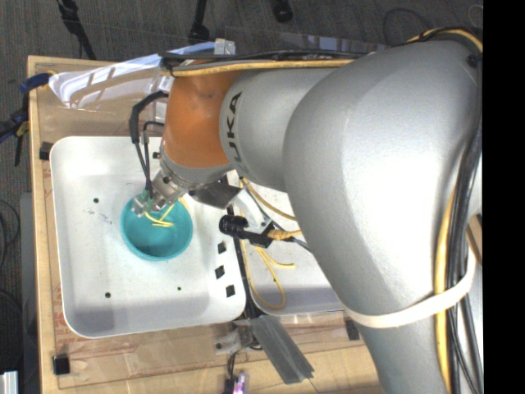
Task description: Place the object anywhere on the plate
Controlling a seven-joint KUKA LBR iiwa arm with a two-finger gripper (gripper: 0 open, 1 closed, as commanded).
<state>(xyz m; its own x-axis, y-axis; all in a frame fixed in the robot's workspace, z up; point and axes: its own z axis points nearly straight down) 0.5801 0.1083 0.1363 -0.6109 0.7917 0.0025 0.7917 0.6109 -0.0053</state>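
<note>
Nearest the camera, along the bottom edge: the wooden tabletop (49, 335) and a dark metal bracket (275, 347) at the seam between the 2 bins.

Just above that, the left bin (90, 277): shallow, white, a few dark specks on its floor, and 1 teal plate (156, 230) right of centre. On the plate, thin yellow strands (166, 217) that look like a small wiry object, most likely the task's thing; too fine to name with confidence. To the right, the right bin (303, 290), largely covered by the arm (369, 162), with a loop of yellow cable (275, 273) lying across its floor.

Directly over the plate's upper left rim, the hand (152, 206), pointed down beneath the orange band. Fingers too small and too tangled with the yellow strands to judge; cannot tell whether spread or closed, nor whether anything is gripped.

Judged step: the placing itself, at or right around release. Next move, if the object lies free on the plate: a straight lift clear, without snagging the strands. If gripped, a release first.

Farthest back: crumpled white plastic sheeting (98, 80) on the tabletop's far edge, then dark carpet (123, 15).
</note>
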